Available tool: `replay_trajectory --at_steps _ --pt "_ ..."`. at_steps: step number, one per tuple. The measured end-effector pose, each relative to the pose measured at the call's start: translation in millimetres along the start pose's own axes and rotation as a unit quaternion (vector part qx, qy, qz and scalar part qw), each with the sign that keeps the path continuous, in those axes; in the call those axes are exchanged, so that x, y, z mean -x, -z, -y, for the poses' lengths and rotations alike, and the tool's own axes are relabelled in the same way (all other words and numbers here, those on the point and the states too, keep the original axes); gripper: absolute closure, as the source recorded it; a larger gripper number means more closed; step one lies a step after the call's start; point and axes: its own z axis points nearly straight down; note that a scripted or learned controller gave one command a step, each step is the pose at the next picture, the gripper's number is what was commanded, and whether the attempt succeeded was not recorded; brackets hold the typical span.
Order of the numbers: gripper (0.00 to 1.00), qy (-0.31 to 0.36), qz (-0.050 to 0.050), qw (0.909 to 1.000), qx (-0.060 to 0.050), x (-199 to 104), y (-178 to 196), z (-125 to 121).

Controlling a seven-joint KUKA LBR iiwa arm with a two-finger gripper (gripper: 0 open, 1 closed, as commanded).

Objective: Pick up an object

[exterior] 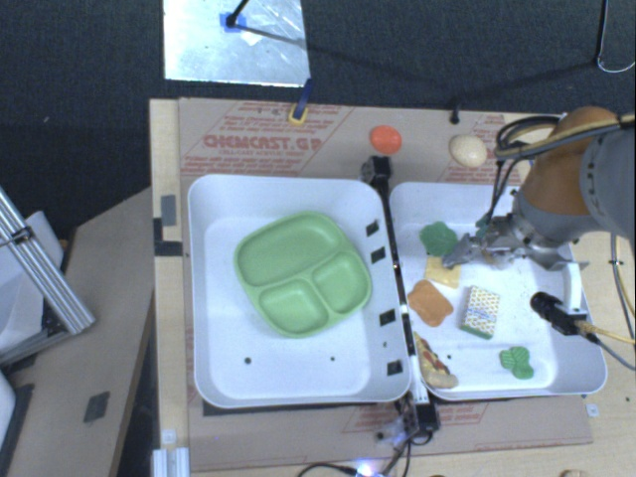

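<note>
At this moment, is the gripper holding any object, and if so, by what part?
Nothing visibly held. The gripper sits low in the right bin, by the yellow piece and dark green piece.

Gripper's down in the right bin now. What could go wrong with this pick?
1. The gripper sits between the dark green piece and the yellow piece, so it may nudge both and close on neither.
2. The orange piece lies against the yellow one and may get dragged along.

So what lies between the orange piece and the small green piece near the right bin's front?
In the camera view, the patterned block lies between the orange piece and the green piece, on the right bin's floor.
</note>
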Motion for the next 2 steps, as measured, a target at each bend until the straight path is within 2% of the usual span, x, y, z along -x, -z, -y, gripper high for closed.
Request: replay_trajectory --at_steps 1,2 --pt "0.00 0.002 0.001 1.0000 0.003 -1.5 1.9 -4.4" --pt "1.00 0.002 0.002 1.0000 0.007 -0.4 15.4 -7.0"
